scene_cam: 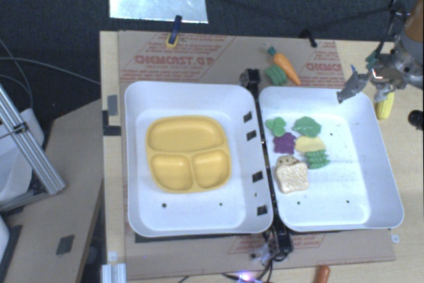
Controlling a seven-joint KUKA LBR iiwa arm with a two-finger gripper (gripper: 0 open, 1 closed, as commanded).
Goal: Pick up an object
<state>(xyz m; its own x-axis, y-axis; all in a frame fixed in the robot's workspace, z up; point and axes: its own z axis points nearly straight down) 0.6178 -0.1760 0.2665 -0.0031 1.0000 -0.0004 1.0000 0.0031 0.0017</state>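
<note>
While the gripper (pixel 350 91) hung at two o'clock, claw state impossible to tell, the tan toy bread slice (pixel 292 176) looked light and stiff. Its flat edges seemed the best hold.

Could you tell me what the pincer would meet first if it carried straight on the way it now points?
Probably the right bin's bare white floor near its upper right corner; the pincer points down-left, though depth is unclear here.

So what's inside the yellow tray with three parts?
The yellow tray in the left bin shows bare yellow in all three compartments. The bin floor under the tray is covered, so it is hidden.
</note>
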